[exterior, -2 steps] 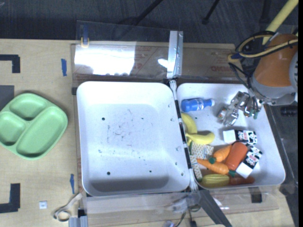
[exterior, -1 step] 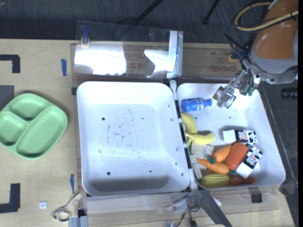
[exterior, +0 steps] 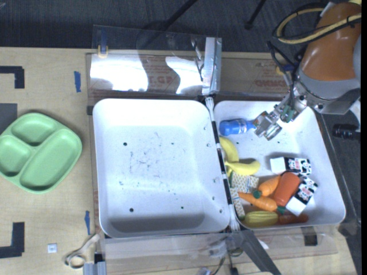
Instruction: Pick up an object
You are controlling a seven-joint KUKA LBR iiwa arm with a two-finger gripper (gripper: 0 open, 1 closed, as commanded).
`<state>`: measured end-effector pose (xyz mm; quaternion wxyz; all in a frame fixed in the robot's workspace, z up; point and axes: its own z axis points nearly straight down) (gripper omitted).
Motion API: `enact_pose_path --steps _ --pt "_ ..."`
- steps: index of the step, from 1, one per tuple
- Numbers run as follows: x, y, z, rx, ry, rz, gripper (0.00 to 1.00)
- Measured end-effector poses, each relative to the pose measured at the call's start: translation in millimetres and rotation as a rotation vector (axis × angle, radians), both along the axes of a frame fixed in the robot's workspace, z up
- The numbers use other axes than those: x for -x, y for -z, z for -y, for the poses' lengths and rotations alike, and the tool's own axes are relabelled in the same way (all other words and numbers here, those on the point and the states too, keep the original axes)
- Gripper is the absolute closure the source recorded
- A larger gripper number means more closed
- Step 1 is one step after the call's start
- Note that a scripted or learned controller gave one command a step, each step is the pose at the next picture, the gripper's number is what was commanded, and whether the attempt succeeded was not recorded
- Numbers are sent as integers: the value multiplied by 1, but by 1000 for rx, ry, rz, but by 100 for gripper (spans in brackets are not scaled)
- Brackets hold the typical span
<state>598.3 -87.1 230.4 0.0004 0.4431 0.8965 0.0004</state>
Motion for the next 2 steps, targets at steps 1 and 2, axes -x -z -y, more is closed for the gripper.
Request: enact_pose_path --steps 1,2 --pt "28 7 -12 0 281 -2 100" --pt "12 -50 -25 1 345 2 100"
